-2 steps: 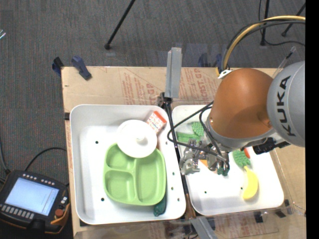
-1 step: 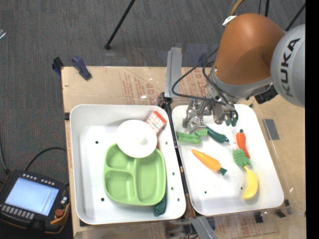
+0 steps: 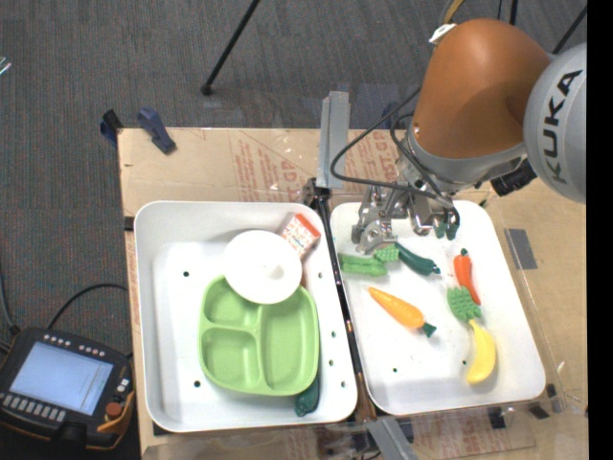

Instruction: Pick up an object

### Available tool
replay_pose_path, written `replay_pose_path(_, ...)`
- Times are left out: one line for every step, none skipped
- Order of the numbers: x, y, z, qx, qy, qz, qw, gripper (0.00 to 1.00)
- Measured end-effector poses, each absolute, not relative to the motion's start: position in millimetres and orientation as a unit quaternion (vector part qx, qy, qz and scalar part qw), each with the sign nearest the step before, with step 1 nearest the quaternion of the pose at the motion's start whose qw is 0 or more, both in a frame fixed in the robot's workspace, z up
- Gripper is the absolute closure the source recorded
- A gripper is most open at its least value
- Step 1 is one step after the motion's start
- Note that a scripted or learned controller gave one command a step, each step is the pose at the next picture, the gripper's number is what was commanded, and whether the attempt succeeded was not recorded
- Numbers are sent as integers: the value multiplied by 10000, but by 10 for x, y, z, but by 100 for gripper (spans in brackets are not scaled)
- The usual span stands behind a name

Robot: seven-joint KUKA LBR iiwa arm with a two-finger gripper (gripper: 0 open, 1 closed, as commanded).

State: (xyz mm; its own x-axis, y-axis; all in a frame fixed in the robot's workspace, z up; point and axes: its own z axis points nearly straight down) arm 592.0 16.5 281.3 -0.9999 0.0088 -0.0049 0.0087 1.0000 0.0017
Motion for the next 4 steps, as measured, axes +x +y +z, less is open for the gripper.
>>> replay_pose_path(5930,179,2904,25,10000,11,34,100)
replay_pose_path(5742,-512,1812,-346,9994,8,-61,100)
replay_pose_path(5771,-505,1870,-354,9994,7,-1,0)
replay_pose_path(5604,-893,984,-583,9983,11,-32,0)
